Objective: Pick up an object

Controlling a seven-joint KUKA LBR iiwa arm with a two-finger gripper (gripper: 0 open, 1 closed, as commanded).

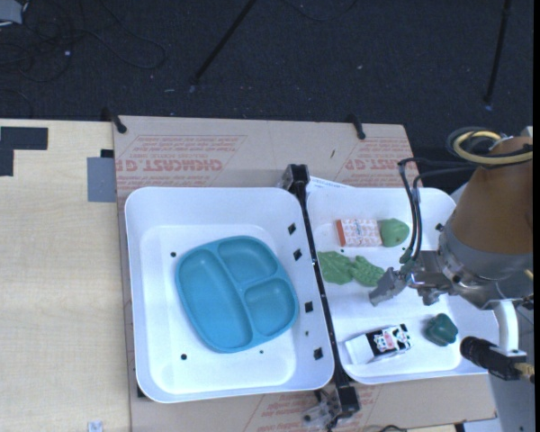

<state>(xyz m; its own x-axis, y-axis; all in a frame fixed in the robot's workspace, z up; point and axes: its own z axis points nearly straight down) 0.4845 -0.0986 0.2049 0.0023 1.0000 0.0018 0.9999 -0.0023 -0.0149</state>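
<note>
The right bin (432,201) holds several small items. An orange and white box (357,232) lies beside a round green object (394,232) near the back. A green leafy toy (347,268) sits in the middle. Toward the front lie a black and white carton (378,342) and a teal object (441,329). My gripper (403,288) hangs low over the middle of this bin, just right of the leafy toy and above the carton. I see nothing held in it.
The left bin (153,241) carries a blue divided plate (234,291). A black divider (308,277) runs between the bins. The arm's bulk (490,223) covers the right bin's right side. Cardboard (216,156) lies under both bins.
</note>
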